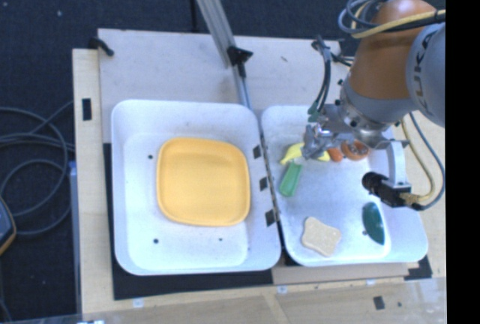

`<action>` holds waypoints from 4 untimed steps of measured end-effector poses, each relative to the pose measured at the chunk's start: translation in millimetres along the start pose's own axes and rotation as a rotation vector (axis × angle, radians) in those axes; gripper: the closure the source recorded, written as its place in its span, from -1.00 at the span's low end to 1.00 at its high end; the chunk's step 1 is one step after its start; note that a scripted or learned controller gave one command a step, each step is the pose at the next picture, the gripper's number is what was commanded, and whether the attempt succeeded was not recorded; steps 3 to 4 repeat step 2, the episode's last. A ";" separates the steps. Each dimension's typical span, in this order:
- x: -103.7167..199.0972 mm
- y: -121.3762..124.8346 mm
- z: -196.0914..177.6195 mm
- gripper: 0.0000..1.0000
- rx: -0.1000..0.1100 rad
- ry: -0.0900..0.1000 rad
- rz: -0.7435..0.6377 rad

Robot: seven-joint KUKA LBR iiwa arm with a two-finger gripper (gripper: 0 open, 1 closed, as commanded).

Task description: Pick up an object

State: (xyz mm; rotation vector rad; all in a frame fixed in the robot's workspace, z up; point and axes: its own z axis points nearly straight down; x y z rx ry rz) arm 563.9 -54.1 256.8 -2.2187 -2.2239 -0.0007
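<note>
Claw [315,136] position: low in the right bin [337,259], over the yellow piece [292,154]; whether spread or pressed together cannot be told. Green cylinder [289,178] lies at 7 o'clock from it, probably light, rigid and slippery; grip across its middle. Bin wall close at 9 o'clock; open floor toward 5 o'clock.

**Bench and surroundings, from above**

Two white bins sit side by side on a pale board: the left bin [127,127], the right bin [409,240]. Their inner walls touch at the middle. A metal pole [214,11] slants up from the board's back. Black cables [30,165] loop over dark carpet at left.
</note>
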 end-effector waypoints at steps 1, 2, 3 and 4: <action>48.0 -7.4 -5.2 1.00 -0.001 0.000 -0.001; 99.6 -10.3 12.2 1.00 0.001 0.000 -0.001; 99.6 -10.3 12.2 1.00 0.001 0.000 -0.001; 99.6 -10.3 12.2 1.00 0.001 0.000 -0.001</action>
